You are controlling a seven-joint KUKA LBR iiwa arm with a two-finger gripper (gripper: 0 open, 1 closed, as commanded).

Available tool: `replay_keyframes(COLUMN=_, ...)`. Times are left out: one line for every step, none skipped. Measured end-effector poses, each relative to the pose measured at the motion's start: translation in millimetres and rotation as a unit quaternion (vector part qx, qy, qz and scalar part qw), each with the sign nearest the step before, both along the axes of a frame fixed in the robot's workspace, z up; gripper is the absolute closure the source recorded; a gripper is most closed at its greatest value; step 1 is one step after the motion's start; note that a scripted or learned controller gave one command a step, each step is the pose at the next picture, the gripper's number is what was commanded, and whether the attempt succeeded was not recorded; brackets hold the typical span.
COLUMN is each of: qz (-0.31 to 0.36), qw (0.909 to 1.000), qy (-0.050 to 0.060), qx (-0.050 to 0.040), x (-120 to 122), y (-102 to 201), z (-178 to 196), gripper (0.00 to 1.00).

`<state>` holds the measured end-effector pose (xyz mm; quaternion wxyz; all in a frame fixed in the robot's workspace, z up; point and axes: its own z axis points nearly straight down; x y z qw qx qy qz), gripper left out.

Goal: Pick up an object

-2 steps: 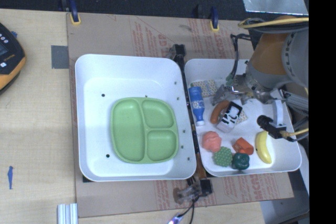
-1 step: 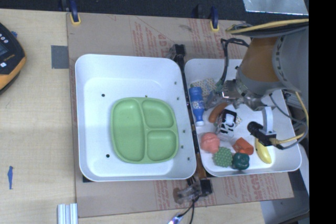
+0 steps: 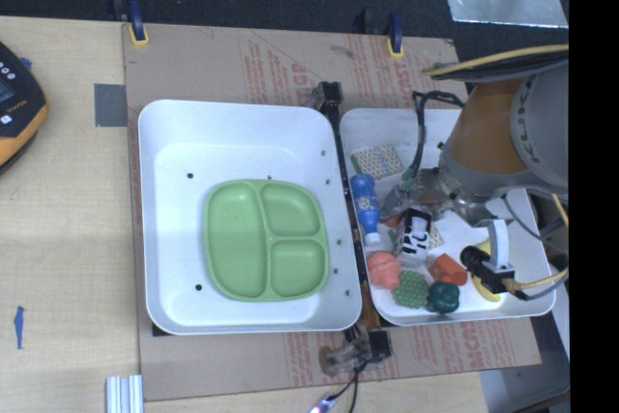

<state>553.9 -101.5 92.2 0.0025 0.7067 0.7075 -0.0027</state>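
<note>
The right white bin (image 3: pixel 387 123) holds several small things. A blue bottle (image 3: pixel 365 204) with a white cap lies along its left wall. A patterned square pad (image 3: pixel 378 160) sits at the back. Along the front lie a salmon-pink lump (image 3: pixel 383 269), a bumpy light-green piece (image 3: pixel 411 288), a dark green piece (image 3: pixel 445 297) and an orange-red piece (image 3: pixel 448 267). My gripper (image 3: pixel 416 234) reaches down into the middle of this bin, just right of the bottle and above the pink lump. The grey arm with its orange band (image 3: pixel 493 135) hides the bin's right rear part.
The left white bin (image 3: pixel 174 140) holds a green divided plate (image 3: pixel 265 239). A black clamp (image 3: pixel 329 96) sits at the back between the bins. A yellow and black device (image 3: pixel 14 106) lies at the bench's far left edge.
</note>
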Motion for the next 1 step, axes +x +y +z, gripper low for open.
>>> replay_keyframes(qz=0.003, qw=1.0000, qy=0.002, qx=0.0024, x=0.1, y=2.3, z=9.7, gripper=1.00)
